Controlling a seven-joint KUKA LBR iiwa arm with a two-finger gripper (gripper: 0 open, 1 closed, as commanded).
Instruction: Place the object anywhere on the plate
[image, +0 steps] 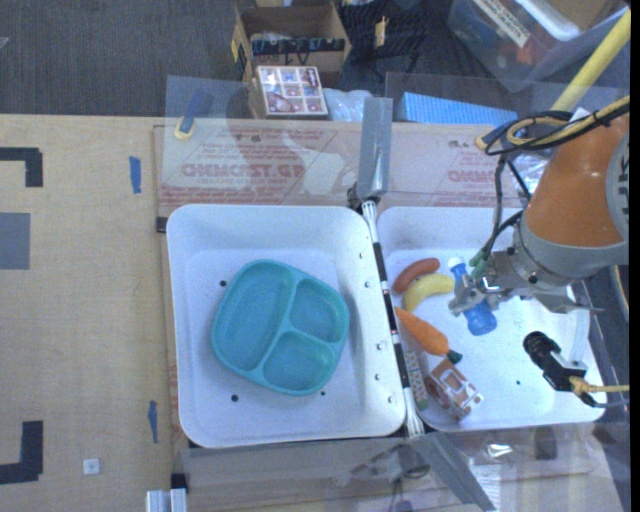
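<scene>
Two shallow bins sit side by side on the tabletop (80, 300). At the near edge of the right bin (505, 385) lies a small printed packet (451, 389). Behind it, an orange carrot (424, 334) lies along the left wall. The left bin (195, 235) holds a teal divided plate (280, 326) at its centre. In the middle of the right bin lies a blue object (481, 319), with the hand (470, 296) at its far end — open or closed cannot be told. A banana (428, 290) and a sausage (417, 271) lie toward the far-left corner.

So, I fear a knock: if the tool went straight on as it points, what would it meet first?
Probably the blue thing lying right at the tool; the banana lies just past it. Depth is unclear from this slant.
</scene>
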